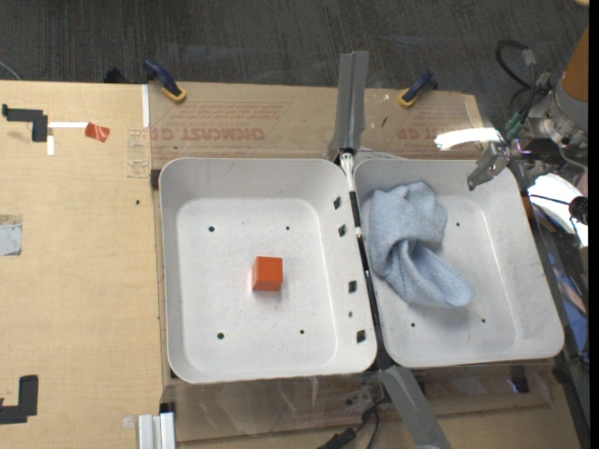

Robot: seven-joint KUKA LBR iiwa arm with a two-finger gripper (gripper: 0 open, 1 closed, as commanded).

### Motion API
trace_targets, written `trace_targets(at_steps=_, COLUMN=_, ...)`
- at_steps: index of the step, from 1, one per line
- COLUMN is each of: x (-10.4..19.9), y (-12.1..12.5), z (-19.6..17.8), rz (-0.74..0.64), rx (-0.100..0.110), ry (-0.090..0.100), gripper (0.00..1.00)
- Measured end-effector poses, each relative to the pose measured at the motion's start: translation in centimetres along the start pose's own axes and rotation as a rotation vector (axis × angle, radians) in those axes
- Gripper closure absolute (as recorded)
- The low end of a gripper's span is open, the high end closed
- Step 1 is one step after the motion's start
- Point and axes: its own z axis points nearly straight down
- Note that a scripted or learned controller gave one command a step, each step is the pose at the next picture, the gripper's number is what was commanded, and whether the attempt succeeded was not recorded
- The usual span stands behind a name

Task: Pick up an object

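A small orange-red cube (268, 274) sits on the floor of the left bin (187, 344), a little left of its middle. A crumpled blue-grey cloth (412, 246) lies in the left half of the right bin (524, 335), near the divider. My gripper (489, 166) hangs over the far right corner of the right bin, by the rim. It is well apart from the cloth and far from the cube. Nothing shows in it.
A grey bar (351, 101) runs between the bins. Two clamps (166, 80) (416, 90) hold the cardboard behind them. A wooden board (65, 251) lies to the left. Cables and arm hardware (552, 129) crowd the far right.
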Motion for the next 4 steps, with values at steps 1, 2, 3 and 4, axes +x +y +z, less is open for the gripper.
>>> trace_targets(at_steps=1, x=-3.7, y=-0.9, z=11.3, rz=-0.308, rx=-0.001, ry=-0.001, gripper=0.00)
trace_targets(at_steps=2, x=-5.2, y=0.0, z=17.3, rz=-0.364, rx=-0.001, ry=0.005, gripper=0.00)
trace_targets(at_steps=3, x=-5.4, y=0.1, z=16.2, rz=-0.359, rx=-0.006, ry=0.000, gripper=1.00)
trace_targets(at_steps=4, x=-5.6, y=5.6, z=8.1, rz=-0.199, rx=-0.006, ry=-0.003, gripper=1.00)
